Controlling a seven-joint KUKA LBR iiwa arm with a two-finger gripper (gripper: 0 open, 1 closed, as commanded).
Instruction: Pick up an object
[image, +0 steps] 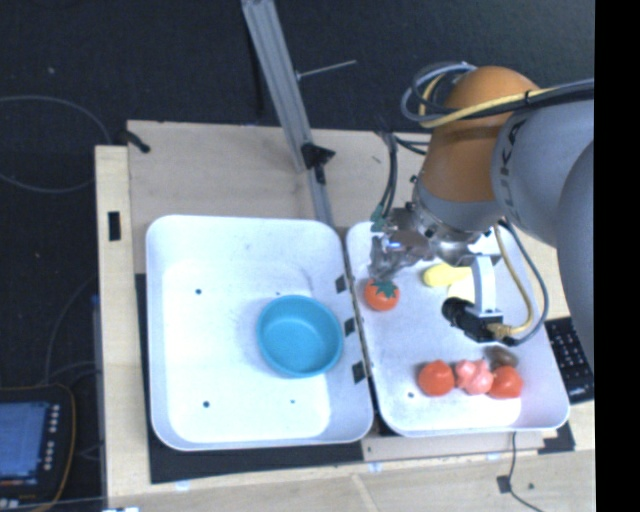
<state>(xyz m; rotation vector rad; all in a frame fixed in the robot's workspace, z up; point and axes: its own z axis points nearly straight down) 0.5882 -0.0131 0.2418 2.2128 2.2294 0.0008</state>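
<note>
My gripper (383, 272) hangs over the left part of the right bin (400, 400), its fingers pointing down just above a small orange fruit with a green top (381, 295). The fingers reach the fruit's top, and how they stand around it is hard to make out. A yellow object (443, 275) lies just right of the gripper, partly under the arm. Near the bin's front edge sit an orange-red ball (435, 378), a pink piece (474, 376) and a red piece (505, 382) in a row.
A blue bowl (299, 335) rests in the middle of the left bin (200, 270). A grey metal bar (290, 110) slants down to the gap between the bins. A black fitting with cable (470, 318) hangs from the wrist.
</note>
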